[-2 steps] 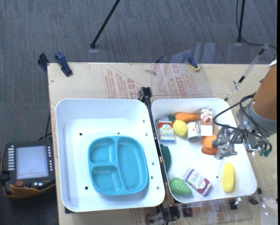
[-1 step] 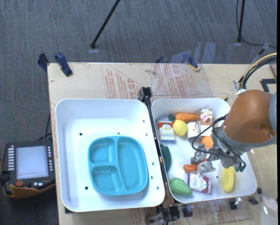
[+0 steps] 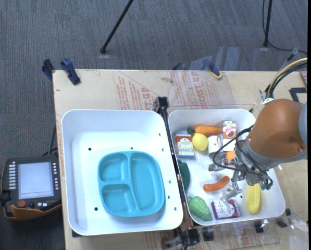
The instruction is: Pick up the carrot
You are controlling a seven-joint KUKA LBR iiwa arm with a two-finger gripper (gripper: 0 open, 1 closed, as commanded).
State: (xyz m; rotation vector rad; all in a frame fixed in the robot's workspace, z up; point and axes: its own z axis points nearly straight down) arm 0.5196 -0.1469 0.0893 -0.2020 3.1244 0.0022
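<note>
Near the back wall of the right bin [image 3: 278,202], the carrot [image 3: 208,130] lies on its side, orange with a green tip, touching the lemon [image 3: 199,142] and well apart from the gripper [image 3: 233,191]. That gripper hovers low beside a red sausage [image 3: 216,184] and the corn [image 3: 253,198]; whether its fingers are spread or closed I cannot tell. The carrot is probably light, stiff, smooth plastic, so gripping across its thick middle seems safest.

Robotics lab: clamped cardboard-topped counter [image 3: 145,90] on grey carpet; teach pendant [image 3: 33,185] left of counter; tripod legs [image 3: 121,17] behind it.
</note>
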